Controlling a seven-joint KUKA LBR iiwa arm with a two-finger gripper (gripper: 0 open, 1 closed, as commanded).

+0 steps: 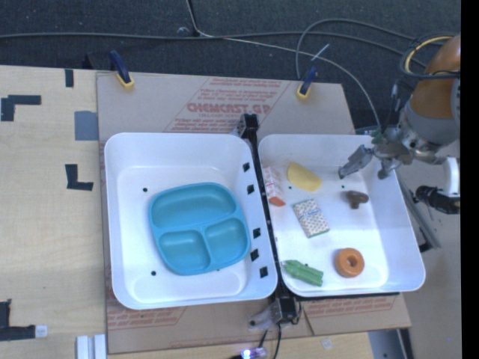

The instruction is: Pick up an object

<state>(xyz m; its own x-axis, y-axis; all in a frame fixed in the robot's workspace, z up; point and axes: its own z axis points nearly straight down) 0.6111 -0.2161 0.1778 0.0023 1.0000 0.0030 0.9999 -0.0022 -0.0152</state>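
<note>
- Two white bins sit side by side on a cardboard sheet (224,103) laid over the worktop (45,200); two blue-and-yellow clamps (121,70) pin the sheet at its far edge.
- Left bin (120,155): a blue divided tray (199,227) lies in the middle.
- Right bin (397,268): yellow block (303,176) near the far left, a red-and-white wrapper (272,187) against the left wall, a patterned packet (310,218) at centre, a green piece (303,272) at the near left corner, an orange ring (349,262) by the near edge, and a small brown object (356,197) towards the right wall.
- Red print on the cardboard reads "CHEMCAST GP"; the smaller lines are illegible.
- End effector (367,161) hangs over the far right part of the right bin, fingers spread, gripping nothing.
- The brown object lies nearest, just on the near side of the end effector, with nothing between them.
</note>
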